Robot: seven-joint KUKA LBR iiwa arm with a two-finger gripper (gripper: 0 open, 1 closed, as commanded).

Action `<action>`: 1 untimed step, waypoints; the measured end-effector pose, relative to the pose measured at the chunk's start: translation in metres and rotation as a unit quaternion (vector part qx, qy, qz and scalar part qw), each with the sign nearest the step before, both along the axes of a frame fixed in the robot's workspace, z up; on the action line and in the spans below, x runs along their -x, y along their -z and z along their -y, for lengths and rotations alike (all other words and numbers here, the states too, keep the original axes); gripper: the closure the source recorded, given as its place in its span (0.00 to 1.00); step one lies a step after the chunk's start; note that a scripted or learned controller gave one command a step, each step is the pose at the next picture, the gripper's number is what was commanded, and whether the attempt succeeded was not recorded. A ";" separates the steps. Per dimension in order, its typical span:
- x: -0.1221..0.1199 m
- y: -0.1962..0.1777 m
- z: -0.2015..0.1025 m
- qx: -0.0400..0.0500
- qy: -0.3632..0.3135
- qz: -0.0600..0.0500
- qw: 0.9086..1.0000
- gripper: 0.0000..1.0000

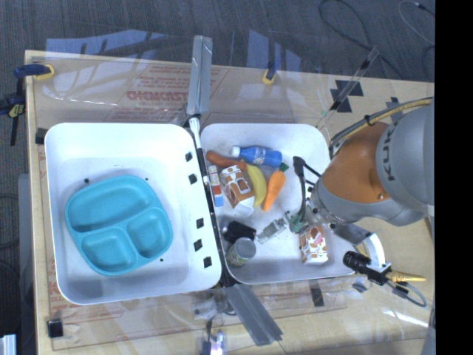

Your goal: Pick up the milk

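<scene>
the milk [313, 244] lies by the right bin [310, 135]'s near edge; gripper [301, 219] just above it, finger state unclear; carrot [273, 188] beyond.

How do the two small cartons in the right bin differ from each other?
The carton by the banana lies among the other food near the divider; the carton near the arm lies apart, toward the bin's right front corner. The first shows more brown-orange print, the second more white. Both are small printed cartons lying in the right bin.

Hand [304, 217] hidden beneath wrist
</scene>
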State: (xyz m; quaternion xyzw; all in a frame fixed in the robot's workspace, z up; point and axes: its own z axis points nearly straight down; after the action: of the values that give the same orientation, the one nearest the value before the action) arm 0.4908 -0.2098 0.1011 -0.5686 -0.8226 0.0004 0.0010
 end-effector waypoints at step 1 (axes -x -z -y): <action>0.013 -0.108 0.002 0.000 -0.031 0.000 1.000 0.00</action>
State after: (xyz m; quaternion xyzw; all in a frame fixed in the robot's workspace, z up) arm 0.4776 -0.2114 0.2089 -0.5428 -0.8399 0.0004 0.0005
